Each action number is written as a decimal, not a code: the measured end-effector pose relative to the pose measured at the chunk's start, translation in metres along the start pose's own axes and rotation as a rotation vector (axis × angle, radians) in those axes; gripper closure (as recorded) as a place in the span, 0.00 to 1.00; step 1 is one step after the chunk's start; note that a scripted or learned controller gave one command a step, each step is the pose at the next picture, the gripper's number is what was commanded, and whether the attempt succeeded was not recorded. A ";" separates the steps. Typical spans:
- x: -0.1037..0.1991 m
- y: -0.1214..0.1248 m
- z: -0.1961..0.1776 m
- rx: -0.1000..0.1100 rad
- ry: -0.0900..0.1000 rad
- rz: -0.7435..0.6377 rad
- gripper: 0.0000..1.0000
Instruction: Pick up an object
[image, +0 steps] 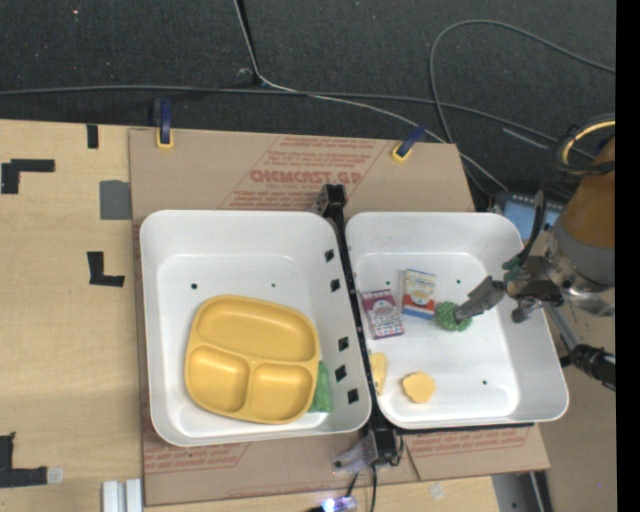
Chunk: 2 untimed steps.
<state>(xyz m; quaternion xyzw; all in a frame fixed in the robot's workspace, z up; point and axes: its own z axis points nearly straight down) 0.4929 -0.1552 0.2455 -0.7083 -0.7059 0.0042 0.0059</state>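
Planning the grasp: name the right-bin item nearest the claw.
The green lump, right at the claw tip; the two small cards and yellow pieces lie farther left.

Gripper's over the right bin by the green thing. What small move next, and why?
Probably a short descent straight onto the green object. The gripper sits right at it in the right bin, and the nearest neighbour, the small card packet, lies apart to its left. I can't tell from this view whether it is gripped.

One fixed camera looks down slantwise on both bins (150, 300).
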 end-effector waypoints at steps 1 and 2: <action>0.001 0.002 -0.007 -0.013 -0.002 -0.004 0.00; 0.007 0.000 0.038 -0.009 -0.002 -0.004 0.00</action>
